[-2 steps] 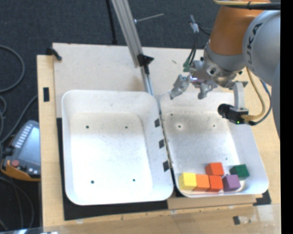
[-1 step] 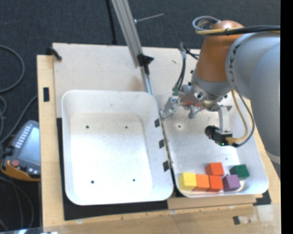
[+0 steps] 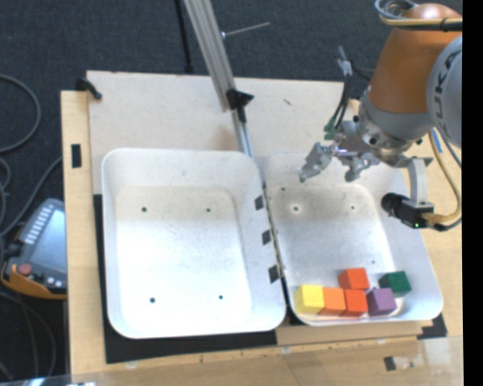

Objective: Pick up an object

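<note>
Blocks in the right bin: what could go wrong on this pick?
1. The yellow block, orange blocks and purple block sit packed together, so the gripper may find no gap to enter or may push neighbours aside.
2. They lie against the right bin's near wall, which may block a descent.
3. The green block sits near the far-right rim.

The KUKA arm (image 3: 414,63) reaches in from about two o'clock, its orange band uppermost and the grey wrist below it, angled down toward eight o'clock. At its end the gripper (image 3: 335,164) hangs with its two jaws spread apart, nothing between them.
</note>
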